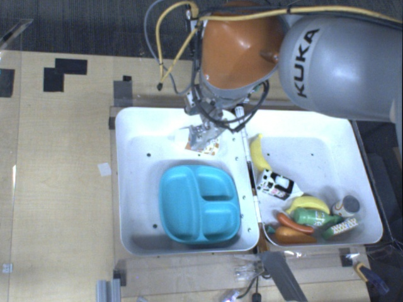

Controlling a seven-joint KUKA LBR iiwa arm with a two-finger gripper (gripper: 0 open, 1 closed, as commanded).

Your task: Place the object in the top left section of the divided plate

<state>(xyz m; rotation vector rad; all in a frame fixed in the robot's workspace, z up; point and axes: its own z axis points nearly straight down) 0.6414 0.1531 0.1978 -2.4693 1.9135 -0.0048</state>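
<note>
The blue plate point(199, 202) lies uncovered in the left bin point(135, 168), open from above. The arm point(302, 55) overhangs both bins' far edge.

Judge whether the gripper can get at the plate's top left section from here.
Probably yes: the gripper hangs just above the plate, and nothing lies between them in the left bin.

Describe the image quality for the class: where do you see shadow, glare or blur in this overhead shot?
Camera view: the blue divided plate casts a soft shadow on the left bin floor below and left of it; mild glare whitens that bin's upper wall; the gripper and the small object at it look blurred; the orange wrist band shows a shiny highlight.
</note>
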